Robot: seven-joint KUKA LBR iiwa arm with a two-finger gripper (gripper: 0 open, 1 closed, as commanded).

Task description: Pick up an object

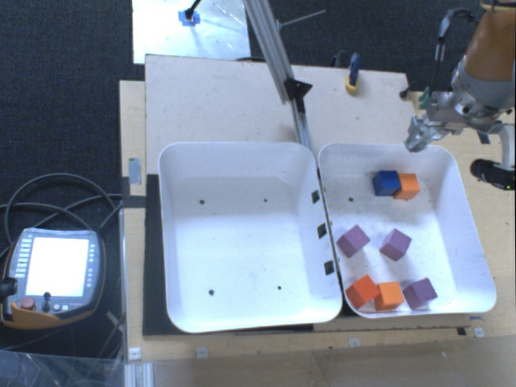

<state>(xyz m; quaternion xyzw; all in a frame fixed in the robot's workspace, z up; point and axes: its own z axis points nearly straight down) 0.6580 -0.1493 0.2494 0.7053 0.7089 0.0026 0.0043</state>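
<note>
hand (418, 138) at upper right, above right bin's (472, 216) far rim, grip state unreadable; poised near blue cube (385, 183) touching orange cube (408, 186), likely nearest target.

Place: a robotics lab or test cell, not a home or shop.
Bench: a plain board bench (218, 95) standing on dark carpet, with a lighter sheet on top.
Bins: two shallow white bins side by side, the left bin (173, 240) and the right bin (472, 240), the right one holding small coloured cubes such as a blue cube (385, 182).
Arm: an industrial grey-and-orange robot arm (488, 55) reaching in at the far right.
Controller: a teach pendant (52, 276) with a bright screen on the floor at the near left, cabled.
Rigging: a slanted aluminium strut (270, 39) at the far side, and a yellow clamp (353, 83) on the bench's far edge.
</note>
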